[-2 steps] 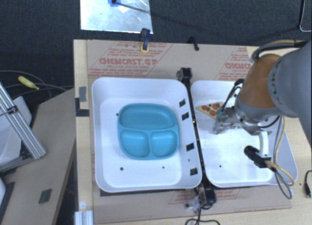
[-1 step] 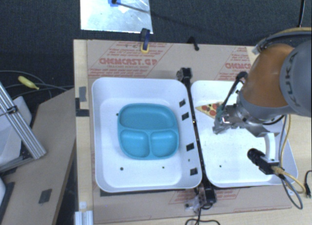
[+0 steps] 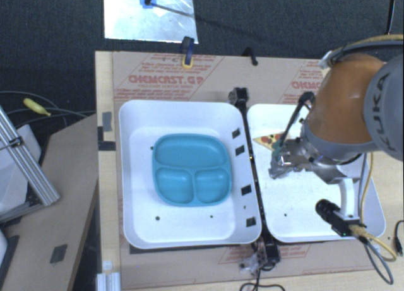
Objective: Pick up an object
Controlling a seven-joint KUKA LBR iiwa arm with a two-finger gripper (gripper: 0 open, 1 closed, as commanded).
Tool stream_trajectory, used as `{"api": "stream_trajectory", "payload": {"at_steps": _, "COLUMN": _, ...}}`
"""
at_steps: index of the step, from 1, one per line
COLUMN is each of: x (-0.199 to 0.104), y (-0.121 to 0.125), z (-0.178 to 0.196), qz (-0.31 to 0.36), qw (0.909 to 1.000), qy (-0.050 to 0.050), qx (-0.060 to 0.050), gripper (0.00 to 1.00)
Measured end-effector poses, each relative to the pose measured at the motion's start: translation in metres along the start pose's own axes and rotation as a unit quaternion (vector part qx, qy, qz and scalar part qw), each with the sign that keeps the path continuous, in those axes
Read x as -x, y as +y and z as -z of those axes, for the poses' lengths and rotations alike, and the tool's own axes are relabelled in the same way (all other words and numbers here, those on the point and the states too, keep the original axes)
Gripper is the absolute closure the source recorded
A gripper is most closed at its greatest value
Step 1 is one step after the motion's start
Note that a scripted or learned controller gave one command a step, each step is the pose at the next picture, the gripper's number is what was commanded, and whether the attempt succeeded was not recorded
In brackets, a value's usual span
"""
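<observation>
Lying flat on the floor of the right bin [image 3: 297, 223], toward its far left corner: a small pizza slice [image 3: 267, 139]. Thin and wedge-shaped, yellow with red spots, pointing left toward the divider between the two bins, with its wide end partly hidden behind the gripper's dark cable. Apart from the bin walls, resting on nothing else.

Just on the near side of it, poised over the same bin: the metal gripper [image 3: 278, 165], close to the slice but with nothing seen between its parts. Impossible to tell from this slant whether open or closed. Behind it, reaching in from the right: the grey arm [image 3: 347, 103] with its broad orange band, covering much of the bin's right half.

In the left bin [image 3: 136, 220], sitting about in the middle: a blue plate [image 3: 191, 170] with three compartments, well apart from the slice. Under both bins, on the tabletop: a sheet of cardboard [image 3: 164, 78] with red lettering
</observation>
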State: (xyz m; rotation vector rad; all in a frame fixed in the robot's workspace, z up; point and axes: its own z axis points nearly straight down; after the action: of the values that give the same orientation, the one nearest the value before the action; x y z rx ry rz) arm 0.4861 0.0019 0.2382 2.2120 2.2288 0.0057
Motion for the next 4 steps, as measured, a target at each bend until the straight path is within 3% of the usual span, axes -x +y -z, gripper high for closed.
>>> {"api": "stream_trajectory", "payload": {"at_steps": 1, "x": -0.077, "y": 0.022, "z": 0.029, "qz": 0.002, "qw": 1.0000, "qy": 0.001, "qx": 0.001, "gripper": 1.00}}
{"api": "stream_trajectory", "payload": {"at_steps": 2, "x": -0.067, "y": 0.003, "z": 0.148, "qz": -0.001, "qw": 1.0000, "qy": 0.001, "qx": 0.006, "gripper": 1.00}}
{"api": "stream_trajectory", "payload": {"at_steps": 3, "x": -0.027, "y": 0.049, "z": 0.116, "qz": -0.005, "qw": 1.0000, "qy": -0.002, "qx": 0.000, "gripper": 1.00}}
{"api": "stream_trajectory", "payload": {"at_steps": 4, "x": -0.070, "y": 0.038, "z": 0.121, "qz": 0.000, "qw": 1.0000, "qy": 0.000, "qx": 0.000, "gripper": 1.00}}
